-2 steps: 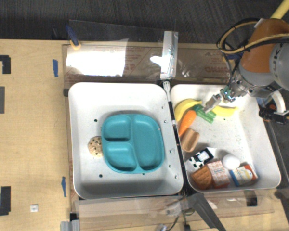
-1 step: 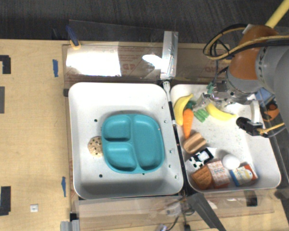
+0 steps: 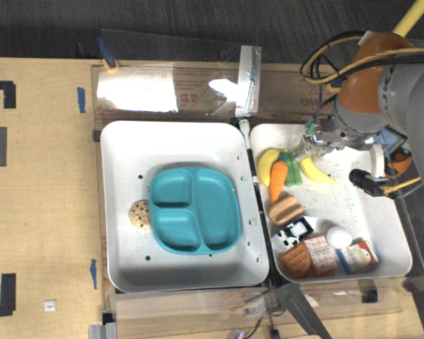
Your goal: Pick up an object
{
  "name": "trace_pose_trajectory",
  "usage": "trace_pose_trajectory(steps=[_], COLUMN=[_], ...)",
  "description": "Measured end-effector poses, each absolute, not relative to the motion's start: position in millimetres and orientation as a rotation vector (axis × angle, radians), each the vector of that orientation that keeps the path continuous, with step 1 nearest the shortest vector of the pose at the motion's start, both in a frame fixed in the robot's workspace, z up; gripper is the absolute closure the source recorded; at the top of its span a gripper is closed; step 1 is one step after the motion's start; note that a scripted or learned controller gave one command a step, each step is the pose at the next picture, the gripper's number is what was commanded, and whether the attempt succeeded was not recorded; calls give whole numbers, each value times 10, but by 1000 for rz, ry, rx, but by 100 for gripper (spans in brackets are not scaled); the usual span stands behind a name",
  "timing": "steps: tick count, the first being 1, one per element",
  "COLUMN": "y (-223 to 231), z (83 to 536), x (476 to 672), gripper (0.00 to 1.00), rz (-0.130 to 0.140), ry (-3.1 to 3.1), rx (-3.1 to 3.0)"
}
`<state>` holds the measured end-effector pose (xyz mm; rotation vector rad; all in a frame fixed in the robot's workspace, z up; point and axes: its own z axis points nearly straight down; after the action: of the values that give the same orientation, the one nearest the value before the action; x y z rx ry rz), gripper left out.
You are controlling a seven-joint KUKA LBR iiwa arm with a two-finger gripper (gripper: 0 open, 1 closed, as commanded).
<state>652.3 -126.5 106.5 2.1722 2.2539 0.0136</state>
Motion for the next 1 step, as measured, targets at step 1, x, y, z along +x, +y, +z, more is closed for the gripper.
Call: trace_pose_trajectory(steps=[1], y=[-1262], z=[1154], x=[6529], gripper=[100], rz=[14], ry=[2254], rx=[2170])
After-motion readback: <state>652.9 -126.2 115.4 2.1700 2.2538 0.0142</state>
